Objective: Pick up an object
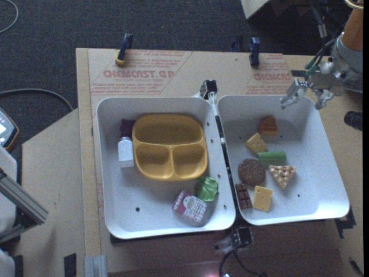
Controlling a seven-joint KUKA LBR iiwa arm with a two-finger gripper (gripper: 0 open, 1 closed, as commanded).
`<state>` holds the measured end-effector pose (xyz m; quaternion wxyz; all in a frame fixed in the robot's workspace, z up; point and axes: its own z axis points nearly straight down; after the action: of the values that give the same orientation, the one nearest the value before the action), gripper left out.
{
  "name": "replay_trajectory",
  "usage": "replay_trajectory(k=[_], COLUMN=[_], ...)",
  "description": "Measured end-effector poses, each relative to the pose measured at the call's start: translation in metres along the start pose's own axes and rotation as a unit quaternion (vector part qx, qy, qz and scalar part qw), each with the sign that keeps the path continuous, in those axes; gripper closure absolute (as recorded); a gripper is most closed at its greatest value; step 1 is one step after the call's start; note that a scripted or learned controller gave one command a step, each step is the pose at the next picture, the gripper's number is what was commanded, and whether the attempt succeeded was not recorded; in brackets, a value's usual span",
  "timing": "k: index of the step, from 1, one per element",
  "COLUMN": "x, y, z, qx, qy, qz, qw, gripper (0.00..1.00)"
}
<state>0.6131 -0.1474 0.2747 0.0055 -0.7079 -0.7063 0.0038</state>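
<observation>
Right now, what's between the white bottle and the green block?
Camera view: the yellow divided tray, the bins' shared rim and the yellow cheese wedge sit between white bottle and green block.

Open claw point(305, 94) hovers at the right bin's point(328, 172) one o'clock corner, above toy foods.

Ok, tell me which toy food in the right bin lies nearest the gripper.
The reddish-brown piece at the bin's far end, just above the yellow wedge. The gripper hangs over the far rim; everything else lies farther toward the front.

Arm point(353, 51) cut off at right edge; purple item point(127, 126) half hidden behind yellow tray point(169, 146).
</observation>
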Motion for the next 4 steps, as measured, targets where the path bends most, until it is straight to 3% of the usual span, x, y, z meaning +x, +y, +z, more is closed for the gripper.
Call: replay_trajectory(k=[1, 4], x=[0.000, -0.003], y=[0.002, 0.009], z=[-0.007, 0.142], qx=[-0.006, -0.004], qy=[-0.001, 0.000], qz=[-0.001, -0.001], qw=[1.0000, 1.0000], gripper=[0.00, 0.00])
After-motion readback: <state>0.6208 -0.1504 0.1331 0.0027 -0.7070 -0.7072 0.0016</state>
